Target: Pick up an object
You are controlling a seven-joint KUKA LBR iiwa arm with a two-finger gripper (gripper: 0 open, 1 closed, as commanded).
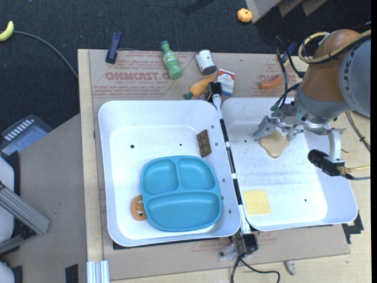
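Seemingly the pick is only at the reaching stage: the gripper sits low in the right bin, its fingers spread wide and straddling a tan, bread-like piece that lies flat on the bin floor, so closing and lifting are left to do. That bin carries two objects, the tan piece and one yellow square slice near its front. The left bin carries three: one blue divided plate, one brown chocolate bar and one pretzel tucked at the plate's edge
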